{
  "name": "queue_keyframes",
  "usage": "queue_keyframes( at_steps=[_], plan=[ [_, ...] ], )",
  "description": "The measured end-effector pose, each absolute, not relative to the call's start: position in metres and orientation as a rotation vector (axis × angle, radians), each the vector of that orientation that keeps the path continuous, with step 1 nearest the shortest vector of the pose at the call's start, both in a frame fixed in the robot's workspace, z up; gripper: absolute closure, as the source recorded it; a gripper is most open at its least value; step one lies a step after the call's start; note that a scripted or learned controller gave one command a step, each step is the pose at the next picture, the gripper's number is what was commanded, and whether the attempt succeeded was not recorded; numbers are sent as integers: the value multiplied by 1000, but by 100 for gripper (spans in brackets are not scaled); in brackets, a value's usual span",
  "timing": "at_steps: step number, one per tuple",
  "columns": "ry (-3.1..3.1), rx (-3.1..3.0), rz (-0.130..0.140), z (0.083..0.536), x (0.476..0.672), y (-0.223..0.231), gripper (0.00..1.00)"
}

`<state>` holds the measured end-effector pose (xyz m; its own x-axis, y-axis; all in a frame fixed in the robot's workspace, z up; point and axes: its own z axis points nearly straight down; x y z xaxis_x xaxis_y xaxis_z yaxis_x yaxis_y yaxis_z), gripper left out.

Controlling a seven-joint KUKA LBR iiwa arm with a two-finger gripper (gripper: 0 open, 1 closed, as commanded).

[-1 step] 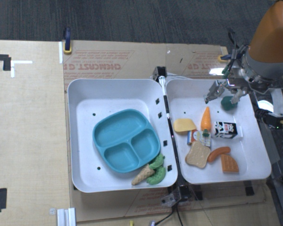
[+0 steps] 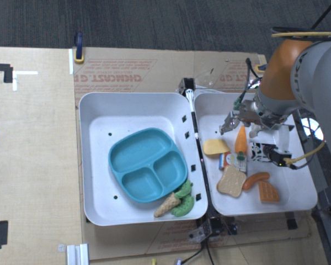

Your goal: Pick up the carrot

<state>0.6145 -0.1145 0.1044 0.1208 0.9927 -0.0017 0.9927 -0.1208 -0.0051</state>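
The carrot (image 2: pixel 241 139) is an orange cone with a green stub at its lower end, in the right bin (image 2: pixel 298 203), near the bin's middle. My gripper (image 2: pixel 242 126) reaches in from the right and sits right at the carrot's upper end. Its fingers (image 2: pixel 230 123) stand on either side of the carrot's tip and are shut on it. The rest of the carrot points down toward the front of the bin, over a small printed carton (image 2: pixel 227 160).
The right bin also holds a yellow cheese wedge (image 2: pixel 215 147), a bread slice (image 2: pixel 230 182), a sausage (image 2: pixel 256 179) and an orange-brown piece (image 2: pixel 268 192). The left bin (image 2: pixel 94 148) holds a blue divided plate (image 2: pixel 148 164), green beans (image 2: pixel 183 201) and a beige piece (image 2: pixel 165 206).
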Motion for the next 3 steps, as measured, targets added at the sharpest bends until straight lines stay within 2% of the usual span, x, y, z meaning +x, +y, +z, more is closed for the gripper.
queue_keyframes(
  at_steps=[1, 2, 3],
  plan=[
    [-2077, -2356, 9, 114, 615, -116, 100],
    [-2163, -2276, 3, 92, 539, -106, 100],
    [-2163, -2276, 2, 92, 540, -106, 0]
  ],
)
